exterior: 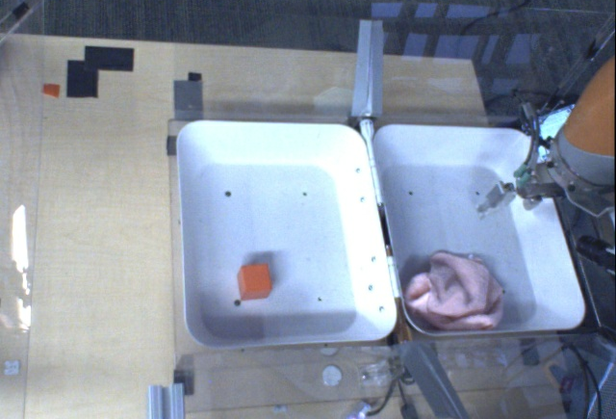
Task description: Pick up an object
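Hovering over right bin [568, 244], near its right wall; gripper [502, 196] apparently open, holding nothing. Pink cloth [454, 290] bunched in same bin's front-left corner; orange block [255, 281] in left bin [192, 215]. Centre above cloth's highest fold, descend straight, then close.

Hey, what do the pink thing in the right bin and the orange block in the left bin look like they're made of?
The pink thing looks like soft cloth, maybe terry: it lies crumpled in matte, fuzzy folds. The orange block looks rigid, with flat faces, crisp edges and a matte finish; foam, wood or plastic, the view leaves it open.
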Motion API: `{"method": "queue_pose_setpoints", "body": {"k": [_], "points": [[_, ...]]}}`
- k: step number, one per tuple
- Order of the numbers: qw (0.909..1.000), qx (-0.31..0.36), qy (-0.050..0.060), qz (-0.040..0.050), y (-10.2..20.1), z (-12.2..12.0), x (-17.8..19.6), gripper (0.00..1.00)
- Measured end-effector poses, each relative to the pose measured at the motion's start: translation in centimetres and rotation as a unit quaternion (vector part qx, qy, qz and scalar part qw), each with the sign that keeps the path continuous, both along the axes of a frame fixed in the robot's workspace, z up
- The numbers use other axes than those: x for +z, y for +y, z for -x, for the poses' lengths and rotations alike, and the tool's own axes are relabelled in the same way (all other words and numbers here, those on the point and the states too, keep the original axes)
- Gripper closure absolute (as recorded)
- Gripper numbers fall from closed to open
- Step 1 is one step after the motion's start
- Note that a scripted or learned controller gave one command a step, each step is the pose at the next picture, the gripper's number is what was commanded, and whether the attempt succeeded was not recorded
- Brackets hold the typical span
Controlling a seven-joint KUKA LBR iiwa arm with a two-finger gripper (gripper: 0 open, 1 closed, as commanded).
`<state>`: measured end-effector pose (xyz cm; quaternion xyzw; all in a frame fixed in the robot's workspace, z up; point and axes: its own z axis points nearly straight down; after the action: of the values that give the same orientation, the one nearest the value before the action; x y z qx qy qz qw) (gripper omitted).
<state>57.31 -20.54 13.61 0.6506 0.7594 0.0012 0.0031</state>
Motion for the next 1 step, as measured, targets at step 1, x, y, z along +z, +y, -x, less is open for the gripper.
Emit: {"method": "queue_pose_setpoints", "body": {"k": [1], "points": [[0.9981,0.062,-0.005,0.0015,2.12,6.37,-4.58,0.0]]}}
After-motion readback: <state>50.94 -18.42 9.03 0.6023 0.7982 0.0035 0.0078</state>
